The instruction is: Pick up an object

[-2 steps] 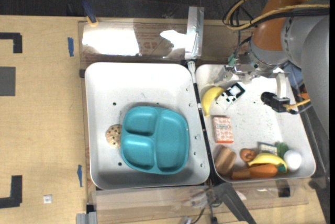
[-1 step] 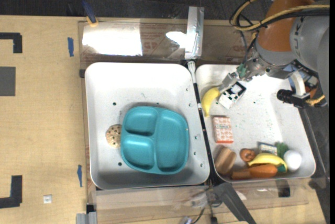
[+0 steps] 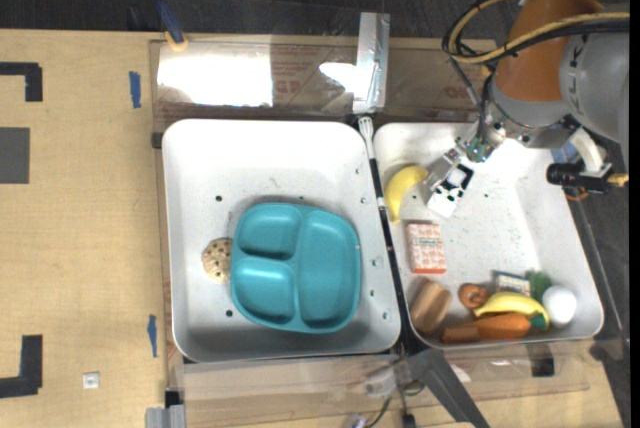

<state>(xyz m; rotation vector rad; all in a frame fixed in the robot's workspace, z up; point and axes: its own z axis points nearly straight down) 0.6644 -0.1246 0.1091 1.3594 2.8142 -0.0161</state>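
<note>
Progress on the pick, as you can judge it, is at the approach stage: nothing is lifted yet. Your claw (image 3: 447,186) hangs low in the upper left part of the right bin (image 3: 585,261), and whether it is open or closed you cannot tell from this slant. The nearest candidate, the yellow banana-like piece (image 3: 402,186), lies just beside the claw on its left, against the bin's left wall; contact is unclear. A red-and-white packet (image 3: 427,247) lies just below the claw. What remains for you: closing on an object and raising it clear.
</note>
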